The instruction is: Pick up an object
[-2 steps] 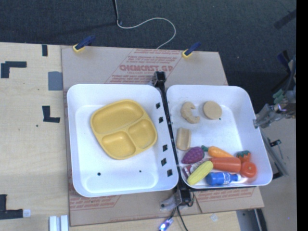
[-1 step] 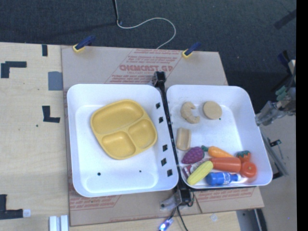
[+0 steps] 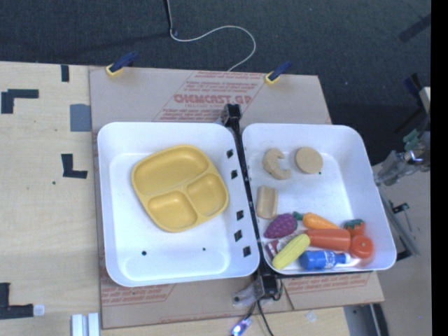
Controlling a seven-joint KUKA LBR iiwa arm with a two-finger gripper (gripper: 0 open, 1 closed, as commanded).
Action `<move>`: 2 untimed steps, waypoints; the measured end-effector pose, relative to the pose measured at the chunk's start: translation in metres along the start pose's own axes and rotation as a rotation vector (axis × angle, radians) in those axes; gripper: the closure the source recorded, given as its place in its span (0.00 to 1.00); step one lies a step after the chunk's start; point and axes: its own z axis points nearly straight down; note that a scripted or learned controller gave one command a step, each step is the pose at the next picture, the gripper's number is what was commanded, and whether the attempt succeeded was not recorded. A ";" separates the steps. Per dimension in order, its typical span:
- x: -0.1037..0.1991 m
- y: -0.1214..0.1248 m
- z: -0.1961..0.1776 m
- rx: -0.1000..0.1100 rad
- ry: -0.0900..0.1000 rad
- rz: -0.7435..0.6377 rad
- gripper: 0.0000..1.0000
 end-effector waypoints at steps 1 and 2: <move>0.001 0.001 -0.011 -0.001 0.000 -0.003 1.00; -0.017 0.021 0.032 0.001 0.000 0.000 1.00</move>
